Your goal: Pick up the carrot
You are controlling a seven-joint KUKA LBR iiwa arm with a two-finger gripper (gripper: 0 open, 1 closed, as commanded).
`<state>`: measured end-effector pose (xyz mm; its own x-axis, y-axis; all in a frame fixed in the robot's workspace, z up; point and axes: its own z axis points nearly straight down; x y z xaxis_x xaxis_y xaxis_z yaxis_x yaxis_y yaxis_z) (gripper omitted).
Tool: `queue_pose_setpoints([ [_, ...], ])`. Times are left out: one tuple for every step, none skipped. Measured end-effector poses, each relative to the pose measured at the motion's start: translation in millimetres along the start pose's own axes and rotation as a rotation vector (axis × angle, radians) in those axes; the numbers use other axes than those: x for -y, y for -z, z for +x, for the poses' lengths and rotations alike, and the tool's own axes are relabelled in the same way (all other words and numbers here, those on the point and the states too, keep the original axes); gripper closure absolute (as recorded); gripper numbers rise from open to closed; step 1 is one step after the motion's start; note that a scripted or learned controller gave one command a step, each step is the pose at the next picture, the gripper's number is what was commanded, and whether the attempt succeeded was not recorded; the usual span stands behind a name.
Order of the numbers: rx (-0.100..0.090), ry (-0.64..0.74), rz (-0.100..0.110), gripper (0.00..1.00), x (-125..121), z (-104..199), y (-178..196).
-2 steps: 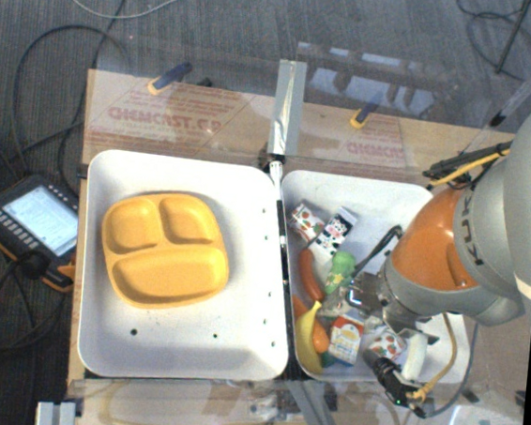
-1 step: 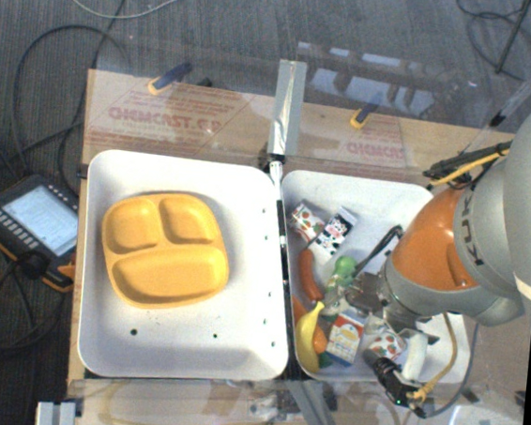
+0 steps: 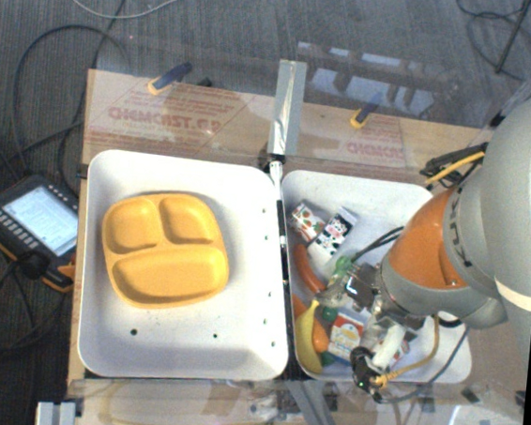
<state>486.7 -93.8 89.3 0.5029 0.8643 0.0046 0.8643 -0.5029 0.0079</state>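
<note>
Carrot [image 3: 307,272] lies in the right bin [image 3: 372,186], close to its left wall, slanting from far-left to near-right. Its near end runs in among the clutter there. A yellow banana [image 3: 306,335] sits just on its near side, and two small printed cartons [image 3: 321,228] sit on its far side. The left bin [image 3: 139,340] carries a yellow divided plate [image 3: 165,248], well apart from the work.

My gripper [image 3: 350,289] hangs low over the right bin, just right of the carrot. The wrist hides it from above, so I cannot tell whether it is wide or narrow.

Progress, as I judge it: approach made, arm over the correct bin. The carrot rests on the bin floor, with nothing orange seen in my grasp. Grasp and lift are not yet done.
</note>
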Motion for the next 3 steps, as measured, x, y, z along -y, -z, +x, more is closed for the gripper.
queue_pose_setpoints([
  [0.002, 0.001, 0.002, 1.0, 0.5, 0.1, 7.7],
  [0.004, 0.002, 0.009, 1.0, 2.4, 0.4, 14.6],
  [0.003, 0.225, -0.004, 1.0, -2.5, -3.5, 2.5],
])
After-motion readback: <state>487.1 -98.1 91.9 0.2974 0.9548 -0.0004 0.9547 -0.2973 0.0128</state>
